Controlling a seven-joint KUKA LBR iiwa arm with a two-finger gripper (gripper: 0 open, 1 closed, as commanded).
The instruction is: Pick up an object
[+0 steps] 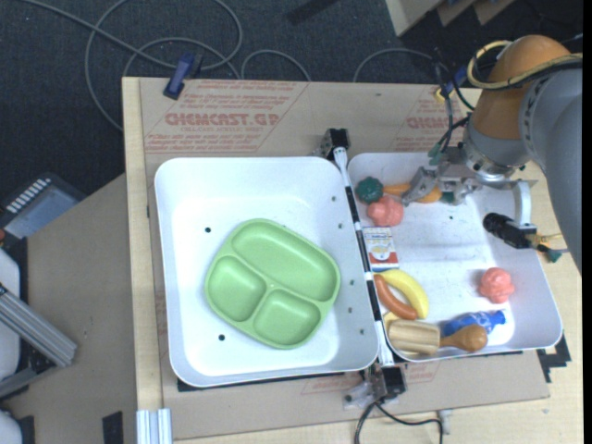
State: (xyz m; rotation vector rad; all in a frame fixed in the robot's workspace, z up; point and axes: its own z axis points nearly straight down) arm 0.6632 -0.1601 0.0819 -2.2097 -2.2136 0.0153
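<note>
We are seeing the gripper [435,185] hanging over the right bin [546,294], just beside the pink ball [387,213]. Whether it is gripping anything, we cannot tell.

arm [555,109]: grey, rounded casing
band [518,81]: orange, bulging, above the wrist
cables [481,63]: yellow and black, looped at the band's far left
gripper [435,185]: grey metal, small, two fingers
</note>
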